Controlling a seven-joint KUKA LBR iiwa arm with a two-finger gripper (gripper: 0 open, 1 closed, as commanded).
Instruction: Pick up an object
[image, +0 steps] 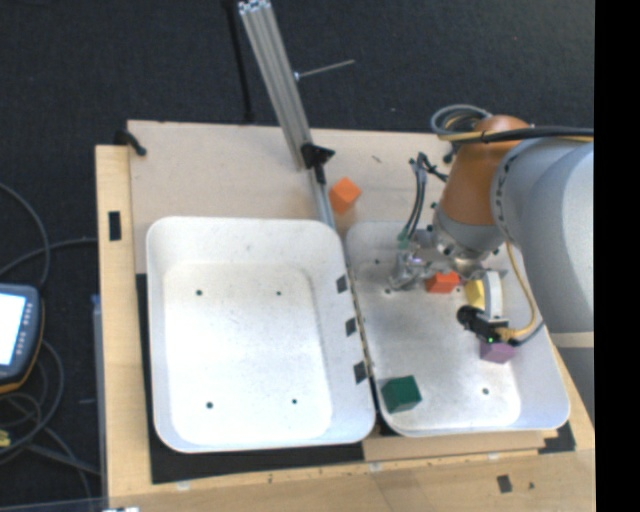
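From my console, the left bin (250, 335) sits on the bench (210, 170), its white floor bare apart from a few dark dots. Just beyond its far right corner an orange block (345, 192) rests on the bench beside the slanted metal rail (285, 95). In the right bin (440, 400), a green block (401, 392) lies near its front left corner. The gripper (412, 268) hangs low over that bin's far part; how it is set, I cannot tell. A red-orange block (442, 284) sits just right of it, then a yellow piece (493, 294) and a purple block (496, 350).
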